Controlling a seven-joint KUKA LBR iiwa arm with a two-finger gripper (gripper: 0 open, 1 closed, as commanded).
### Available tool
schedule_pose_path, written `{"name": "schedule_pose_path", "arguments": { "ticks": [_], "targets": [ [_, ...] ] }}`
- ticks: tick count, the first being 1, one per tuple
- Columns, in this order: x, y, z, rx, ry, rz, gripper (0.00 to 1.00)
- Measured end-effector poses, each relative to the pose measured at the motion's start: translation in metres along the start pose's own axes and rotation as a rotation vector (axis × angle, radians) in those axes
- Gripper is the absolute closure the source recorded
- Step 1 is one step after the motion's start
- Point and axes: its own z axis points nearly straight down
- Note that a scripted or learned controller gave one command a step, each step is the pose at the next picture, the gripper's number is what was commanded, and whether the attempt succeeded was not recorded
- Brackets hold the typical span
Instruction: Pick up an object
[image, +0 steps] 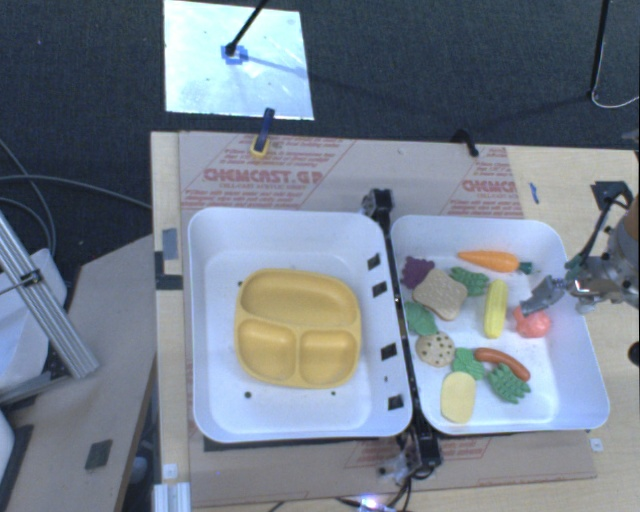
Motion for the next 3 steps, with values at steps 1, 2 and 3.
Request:
{"name": "schedule_pose_path", "arguments": {
  "ticks": [1, 2, 3],
  "targets": [
    [-0.003, -0.041, 0.125, 0.005, 0.004, 0.005, 0.0],
    [0.037, 0.017, 0.12, -0.005, 0.0, -0.007, 0.0],
    [-0.006, 0.092, 0.119, -0.009, -0.004, -0.003, 0.0]
  ]
}}
